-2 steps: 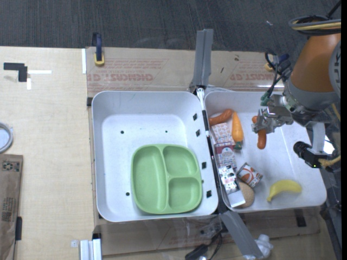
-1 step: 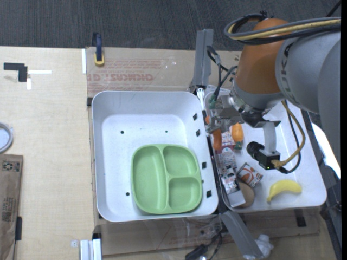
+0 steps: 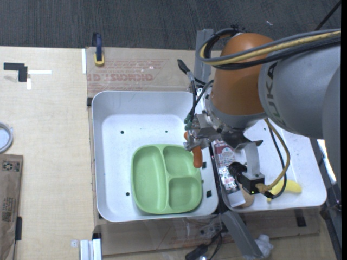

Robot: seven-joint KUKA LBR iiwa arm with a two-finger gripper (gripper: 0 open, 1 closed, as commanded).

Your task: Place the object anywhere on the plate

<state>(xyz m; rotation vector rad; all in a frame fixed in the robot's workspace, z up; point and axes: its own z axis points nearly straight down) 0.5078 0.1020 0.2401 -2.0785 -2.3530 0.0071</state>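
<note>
The green divided plate (image 3: pixel 165 180) lies in the left white bin (image 3: pixel 108 145), toward the bin's lower right, and all three of its compartments look bare. The task's thing appears to be a small orange, carrot-like object (image 3: pixel 197 157) hanging upright at the plate's upper right rim, close under the gripper (image 3: pixel 194 140), which sits just right of the frame's centre below the arm's orange band (image 3: pixel 241 75). The object's top seems to run up into the gripper, so it is probably pinched there, but the wrist hardware and cables crowd that spot and I cannot tell whether the jaws are clamped on it or parted. By my reading the carry is nearly done and the release is what remains: the object is at the plate's edge, not yet resting in a compartment, and a drop from here might land on the rim or roll off into the bin. A small shift toward the plate's middle would make the placement safer. The right white bin (image 3: pixel 309 194) holds a yellow banana-like item (image 3: pixel 287 187) at its lower right and a printed packet (image 3: pixel 225 167) near the divider between the bins. The bins sit on a pale wooden bench (image 3: pixel 43 118); dark carpet (image 3: pixel 108 10) crosses the top of the frame, and a roll of tape (image 3: pixel 4 138) lies at the left edge.
</note>
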